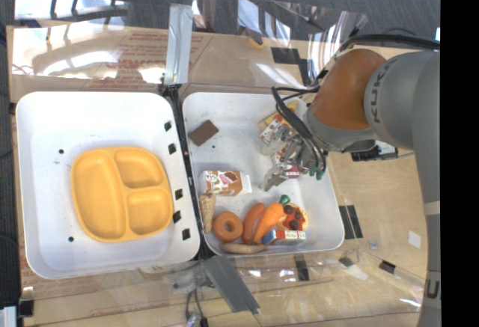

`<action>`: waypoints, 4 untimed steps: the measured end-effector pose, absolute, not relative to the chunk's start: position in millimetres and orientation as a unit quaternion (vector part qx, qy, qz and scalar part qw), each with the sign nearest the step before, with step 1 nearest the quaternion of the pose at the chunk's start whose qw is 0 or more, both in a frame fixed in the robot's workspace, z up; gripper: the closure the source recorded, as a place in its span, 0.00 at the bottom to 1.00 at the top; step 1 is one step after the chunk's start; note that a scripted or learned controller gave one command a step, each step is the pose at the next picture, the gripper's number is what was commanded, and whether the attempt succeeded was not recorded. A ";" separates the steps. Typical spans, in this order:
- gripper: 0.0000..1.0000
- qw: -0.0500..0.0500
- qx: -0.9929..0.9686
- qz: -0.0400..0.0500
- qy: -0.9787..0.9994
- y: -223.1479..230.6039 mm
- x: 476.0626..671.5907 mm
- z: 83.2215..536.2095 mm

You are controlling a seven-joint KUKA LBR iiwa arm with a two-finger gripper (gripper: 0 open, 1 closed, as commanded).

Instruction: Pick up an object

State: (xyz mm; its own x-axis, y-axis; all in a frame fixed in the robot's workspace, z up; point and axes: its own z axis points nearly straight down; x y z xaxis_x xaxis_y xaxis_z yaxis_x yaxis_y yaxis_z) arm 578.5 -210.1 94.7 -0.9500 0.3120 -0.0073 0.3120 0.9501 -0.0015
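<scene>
My gripper (pixel 278 173) hangs low over the right side of the right bin (pixel 247 105), below the orange-banded wrist. Just behind it lies a yellow and red snack packet (pixel 271 126), partly covered by the wrist. In front of the gripper, along the bin's near edge, lie a carrot (pixel 272 216), a red sausage (pixel 254 221), a donut (pixel 227 227) and a colourful toy box (pixel 293 225). A small white and brown packet (pixel 224 182) sits left of the gripper, and a brown square block (pixel 203 132) lies toward the bin's back left.
The left bin (pixel 45 123) holds a yellow tray (pixel 120 193) with three compartments. A pale bread stick (pixel 206 211) lies against the right bin's left wall. A tan sausage-shaped piece (pixel 238 248) rests at the near rim. Cables trail from the wrist.
</scene>
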 end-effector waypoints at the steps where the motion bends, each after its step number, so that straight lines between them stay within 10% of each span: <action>1: 0.00 -0.006 0.199 0.002 0.980 -207.1 608.3 94.0; 2: 1.00 0.002 0.196 -0.001 0.981 -207.4 612.2 106.9; 3: 1.00 0.009 0.252 -0.001 0.968 -191.9 617.8 240.6; 4: 1.00 -0.001 0.188 0.001 0.982 -95.7 622.6 167.3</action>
